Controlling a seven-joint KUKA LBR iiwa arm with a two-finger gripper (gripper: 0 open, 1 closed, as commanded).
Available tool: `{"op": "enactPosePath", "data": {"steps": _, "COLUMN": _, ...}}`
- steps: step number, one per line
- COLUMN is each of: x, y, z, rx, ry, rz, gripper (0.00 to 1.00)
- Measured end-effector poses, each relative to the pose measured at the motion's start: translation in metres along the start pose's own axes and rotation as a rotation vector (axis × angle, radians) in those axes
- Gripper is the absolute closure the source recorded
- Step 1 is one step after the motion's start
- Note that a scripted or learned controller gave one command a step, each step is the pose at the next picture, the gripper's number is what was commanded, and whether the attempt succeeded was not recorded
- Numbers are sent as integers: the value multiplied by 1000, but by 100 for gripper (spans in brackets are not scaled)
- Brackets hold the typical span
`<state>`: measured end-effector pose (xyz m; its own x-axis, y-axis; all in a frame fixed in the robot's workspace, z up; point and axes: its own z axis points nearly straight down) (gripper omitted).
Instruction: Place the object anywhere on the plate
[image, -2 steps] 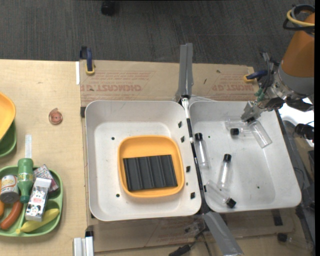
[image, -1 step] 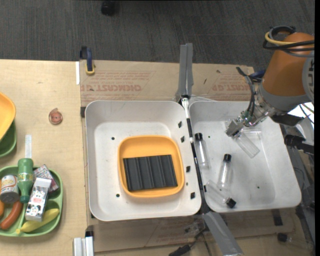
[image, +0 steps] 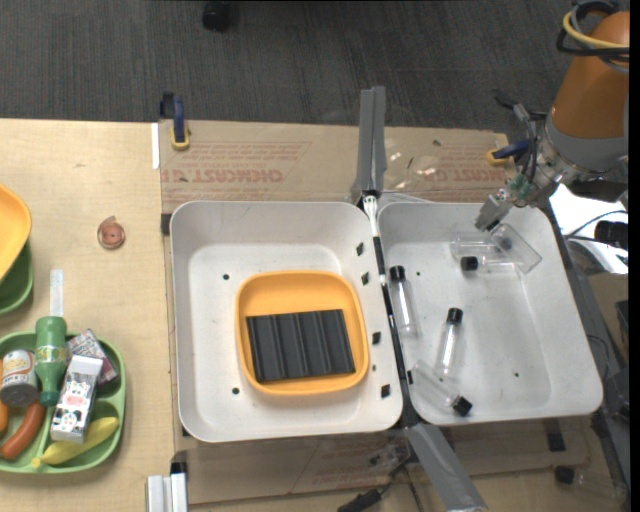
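pincer (image: 497, 212) above right bin (image: 570, 395)

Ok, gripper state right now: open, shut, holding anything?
Gripper: cannot be told; it sits at the right bin's far corner, above a clear vial.

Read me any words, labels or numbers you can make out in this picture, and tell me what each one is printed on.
"CHEMCAST": red print, upside down, on the brown cardboard sheet behind the left bin; the smaller red lines beside it are too blurred to read.
Fainter red print on the cardboard behind the right bin: unreadable.
Labels on the green bottle, the small carton and the can on the green tray: too small to read.
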<state>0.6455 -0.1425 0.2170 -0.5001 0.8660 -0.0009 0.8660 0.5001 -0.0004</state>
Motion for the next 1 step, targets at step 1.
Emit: {"op": "enactPosePath", "data": {"steps": 1, "x": -77, "y": -28, "z": -44, "rx": -2, "ry": -4, "rz": -227, "gripper": 100}}
